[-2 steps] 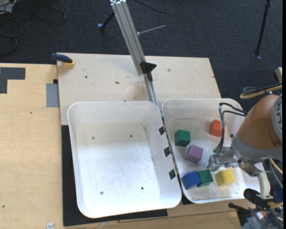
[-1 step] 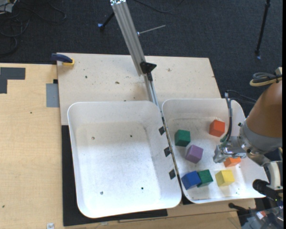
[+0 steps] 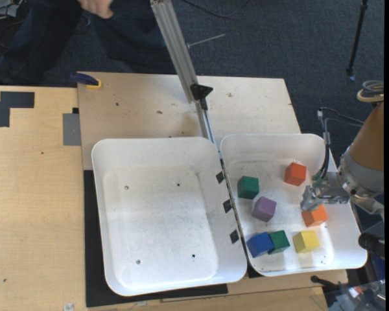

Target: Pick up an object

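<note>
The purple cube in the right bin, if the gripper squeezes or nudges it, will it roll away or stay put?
The purple cube has flat faces and sits flat, so it would probably slide, not roll. It looks small and blocky, likely light and stiff. Pushed left, it may bump the green cube close by.

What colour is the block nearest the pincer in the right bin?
Orange block, just beside the pincer, seen in the camera view.

The gripper (image 3: 311, 203) hangs low in the right bin (image 3: 272, 144), touching or just above an orange cube (image 3: 316, 215) (which one is unclear). Nearby lie yellow (image 3: 305, 240), purple (image 3: 264, 208) and blue (image 3: 260, 243) cubes; the left bin (image 3: 110, 154) sits alongside.
</note>
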Robot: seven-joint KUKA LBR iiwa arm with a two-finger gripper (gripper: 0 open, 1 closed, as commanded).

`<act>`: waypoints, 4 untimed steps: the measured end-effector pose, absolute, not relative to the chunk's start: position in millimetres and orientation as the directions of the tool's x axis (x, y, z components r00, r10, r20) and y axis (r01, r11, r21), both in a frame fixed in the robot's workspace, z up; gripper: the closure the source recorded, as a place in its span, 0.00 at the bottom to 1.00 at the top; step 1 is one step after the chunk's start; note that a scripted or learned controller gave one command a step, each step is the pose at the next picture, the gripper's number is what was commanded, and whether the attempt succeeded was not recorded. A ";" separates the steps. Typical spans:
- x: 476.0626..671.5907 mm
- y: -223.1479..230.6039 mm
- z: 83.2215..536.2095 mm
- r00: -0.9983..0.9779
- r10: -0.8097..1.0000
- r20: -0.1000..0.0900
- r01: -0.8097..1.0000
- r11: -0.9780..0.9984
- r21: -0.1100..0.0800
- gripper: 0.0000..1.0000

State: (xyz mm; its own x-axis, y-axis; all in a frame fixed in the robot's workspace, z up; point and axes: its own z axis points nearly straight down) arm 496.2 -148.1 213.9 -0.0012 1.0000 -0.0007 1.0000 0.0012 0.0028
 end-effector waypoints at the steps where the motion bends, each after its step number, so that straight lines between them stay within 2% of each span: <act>1: 506.6 -97.8 206.3 -0.004 1.000 0.003 1.000 0.004 -0.004 1.00; 4: 516.4 55.4 225.7 -0.004 1.000 0.001 1.000 0.004 -0.003 1.00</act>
